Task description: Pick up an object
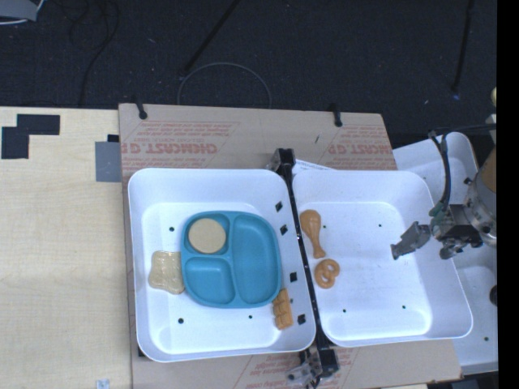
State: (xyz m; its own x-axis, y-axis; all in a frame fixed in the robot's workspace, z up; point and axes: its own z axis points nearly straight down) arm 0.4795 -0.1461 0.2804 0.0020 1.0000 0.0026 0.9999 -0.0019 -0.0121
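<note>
Two toy foods lie at the left side of the right bin (381, 331): an orange drumstick (310, 229) and, just below it, a tan pretzel (326, 273). My gripper (426, 246) hangs over the bin's right edge, well to the right of both pieces. Its two dark fingers (404, 245) stand apart, open, with nothing between them. The grey arm comes in from the right behind it.
The left bin (154, 209) holds a blue divided plate (235, 266) with a tan round disc (206, 235) in its upper-left compartment. A beige piece (166, 271) lies left of the plate and a small orange piece (281, 310) at its lower right. A black divider (293, 241) joins the bins.
</note>
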